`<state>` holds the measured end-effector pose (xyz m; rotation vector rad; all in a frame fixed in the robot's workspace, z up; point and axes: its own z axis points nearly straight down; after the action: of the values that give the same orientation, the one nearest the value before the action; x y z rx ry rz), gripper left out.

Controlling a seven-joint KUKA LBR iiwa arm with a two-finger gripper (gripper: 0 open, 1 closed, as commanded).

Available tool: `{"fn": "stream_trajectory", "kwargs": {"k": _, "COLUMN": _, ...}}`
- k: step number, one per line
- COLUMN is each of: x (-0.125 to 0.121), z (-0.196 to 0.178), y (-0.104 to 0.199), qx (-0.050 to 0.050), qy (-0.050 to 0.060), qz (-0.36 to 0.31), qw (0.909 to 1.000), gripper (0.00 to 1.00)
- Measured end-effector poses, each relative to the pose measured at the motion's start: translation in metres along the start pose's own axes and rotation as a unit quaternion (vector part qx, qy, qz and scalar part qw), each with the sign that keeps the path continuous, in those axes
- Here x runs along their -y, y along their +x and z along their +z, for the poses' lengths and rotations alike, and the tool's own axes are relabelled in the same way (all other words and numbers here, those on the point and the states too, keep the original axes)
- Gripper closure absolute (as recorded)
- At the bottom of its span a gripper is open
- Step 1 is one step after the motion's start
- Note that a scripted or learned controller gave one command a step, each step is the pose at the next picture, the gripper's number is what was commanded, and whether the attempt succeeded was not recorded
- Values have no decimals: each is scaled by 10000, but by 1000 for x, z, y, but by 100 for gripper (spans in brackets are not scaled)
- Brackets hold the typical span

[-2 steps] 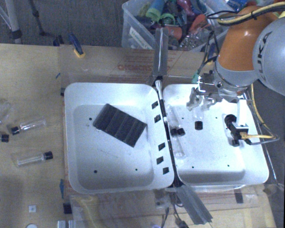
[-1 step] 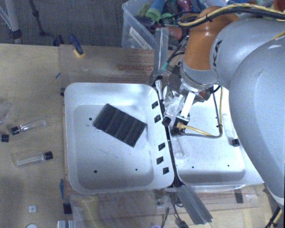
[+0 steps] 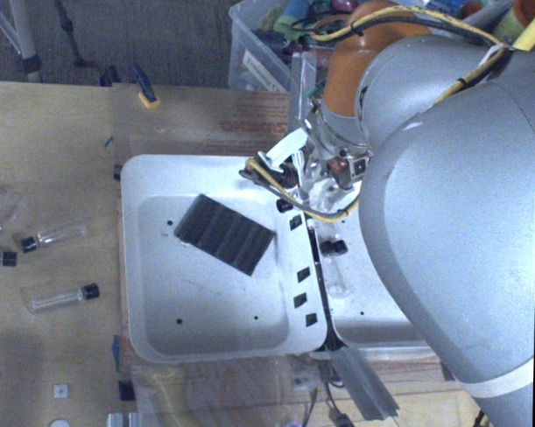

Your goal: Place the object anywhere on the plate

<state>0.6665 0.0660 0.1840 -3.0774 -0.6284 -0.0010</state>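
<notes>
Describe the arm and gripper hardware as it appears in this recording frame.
The arm is a bulky, rounded, matte grey casing with an orange band above the wrist. Yellow and black cables run along its top. The gripper is a cluster of metal and white parts with a looping yellow-and-black cable beneath it.

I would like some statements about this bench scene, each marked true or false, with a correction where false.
1. A dark ribbed plate lies in the left bin. True.
2. The plate stands upright against the bin wall. False: it lies flat on the bin floor.
3. Small clear vials with dark caps lie on the bench left of the bins. True.
4. The claw hangs over the vials. False: it is near the seam between the two bins.
</notes>
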Motion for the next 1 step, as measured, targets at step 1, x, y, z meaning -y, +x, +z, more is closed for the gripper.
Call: {"fn": "stream_trajectory", "kwargs": {"k": 1, "x": 73, "z": -24, "y": 18, "qx": -3, "qy": -5, "qz": 861, "qw": 9963, "gripper": 100}}
